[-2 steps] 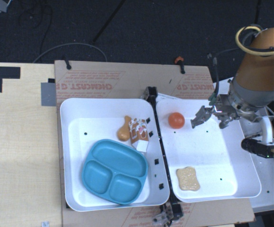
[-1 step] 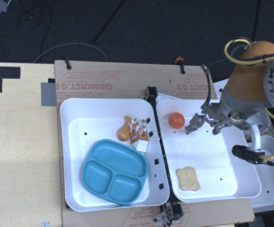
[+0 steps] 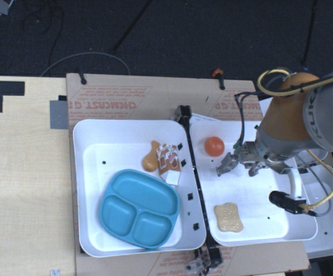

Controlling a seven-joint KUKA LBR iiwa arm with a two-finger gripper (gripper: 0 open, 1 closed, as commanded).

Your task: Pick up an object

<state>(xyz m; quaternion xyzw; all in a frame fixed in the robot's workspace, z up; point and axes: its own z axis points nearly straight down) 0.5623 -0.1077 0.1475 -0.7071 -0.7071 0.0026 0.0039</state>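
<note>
**Arm hanging over the right bin, red ball lying just beside the gripper**

The grey arm (image 3: 295, 117), with its orange band, is reaching in from the right and hanging over the right bin (image 3: 304, 229). The left bin (image 3: 88, 154) is sitting beside it, the two meeting along a dark divider down the middle.

A blue divided plate (image 3: 138, 207) is taking up most of the left bin's floor, tilted toward the near corner. Just beyond it, against the divider side, a brown and white patterned packet (image 3: 168, 158) is lying, with a small tan gourd-shaped toy (image 3: 150, 158) touching its left side.

In the right bin, the gripper (image 3: 226, 165) is pointing left, low over the floor, its dark fingers appearing slightly apart with nothing between them. A red ball (image 3: 214, 146) is resting near the far left corner of that bin, just beyond the fingertips and apart from them. A beige flat biscuit-like piece (image 3: 229, 217) is lying near the bin's front edge, well apart from the gripper.
</note>
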